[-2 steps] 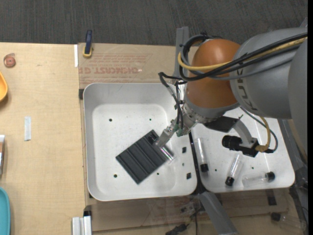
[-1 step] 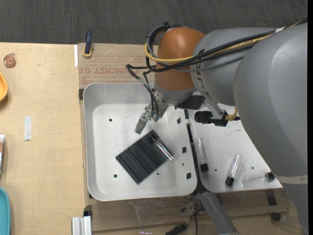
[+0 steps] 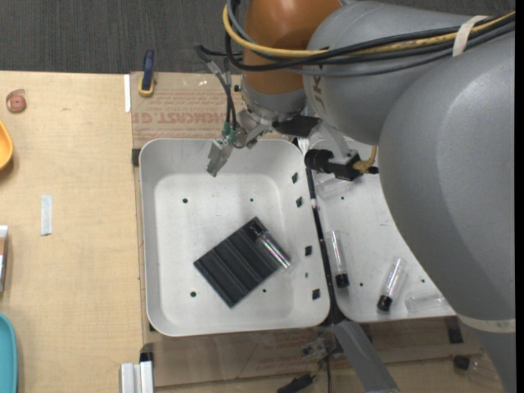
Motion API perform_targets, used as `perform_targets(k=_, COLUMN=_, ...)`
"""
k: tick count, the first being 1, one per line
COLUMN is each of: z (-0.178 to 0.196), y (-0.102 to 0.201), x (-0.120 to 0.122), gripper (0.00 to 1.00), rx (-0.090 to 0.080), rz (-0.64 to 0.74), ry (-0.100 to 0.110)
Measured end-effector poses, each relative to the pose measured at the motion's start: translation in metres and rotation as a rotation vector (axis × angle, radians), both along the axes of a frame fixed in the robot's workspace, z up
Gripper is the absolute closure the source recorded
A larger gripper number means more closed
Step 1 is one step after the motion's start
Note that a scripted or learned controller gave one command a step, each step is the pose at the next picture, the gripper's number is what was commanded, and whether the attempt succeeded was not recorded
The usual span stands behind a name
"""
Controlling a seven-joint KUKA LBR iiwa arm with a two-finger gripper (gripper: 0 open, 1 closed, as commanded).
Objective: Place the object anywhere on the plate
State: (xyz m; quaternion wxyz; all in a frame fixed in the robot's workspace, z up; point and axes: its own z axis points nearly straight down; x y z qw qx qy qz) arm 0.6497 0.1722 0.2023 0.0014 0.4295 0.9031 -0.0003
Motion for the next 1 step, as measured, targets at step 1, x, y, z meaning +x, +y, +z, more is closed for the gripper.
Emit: perform_targets(k=1, z=0.0088, y=-0.0001, x=0.0004, gripper=1.00, rx=-0.002, rz=0.002, ry=-0.001)
